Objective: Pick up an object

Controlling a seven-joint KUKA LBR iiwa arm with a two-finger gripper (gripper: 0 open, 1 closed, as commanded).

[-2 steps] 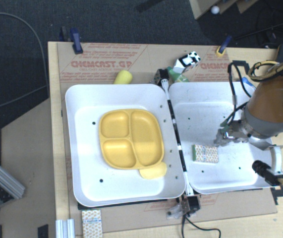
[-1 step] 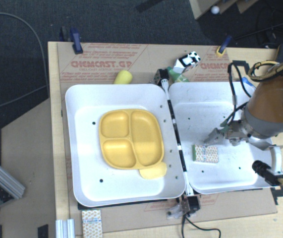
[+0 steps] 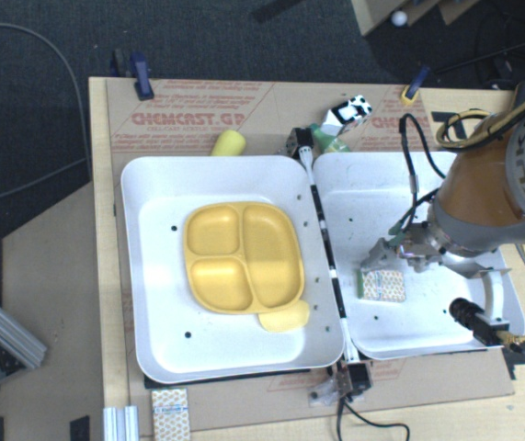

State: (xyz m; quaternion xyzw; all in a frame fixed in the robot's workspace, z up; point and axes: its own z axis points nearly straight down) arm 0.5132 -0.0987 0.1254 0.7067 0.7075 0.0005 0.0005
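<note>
1. While the arm (image 3: 487,186) leans in from the right, the clearest writing sits on the brown board (image 3: 188,113) covering the table: red print reading "CHEMCAST GP" along its top strip, with smaller red lines above and below that are too fine to read.
2. Down in the right bin (image 3: 372,191), the gripper (image 3: 407,251) hangs just above a small flat packet (image 3: 383,285), low and close over its upper edge.
3. That packet looks like a squarish pouch, white with a fine speckled pattern of red and green dots and a green strip down its left side; any lettering on it is too small to make out.
4. It lies flat on the bin floor, near the wall shared with the left bin (image 3: 152,246), in the lower half of the right bin.
5. As for the fingers, I cannot tell whether they are apart or together; the wrist hides them from this angle.
6. Over in the left bin, a yellow divided plate (image 3: 244,255) with three compartments sits in the middle, and a pale yellow flat piece (image 3: 285,318) pokes out from under its lower right edge.
7. Behind the bins, a yellow rounded object (image 3: 229,142) rests on the board, and a black-and-white checked object (image 3: 349,111) sits near the bins' shared top corner.
</note>
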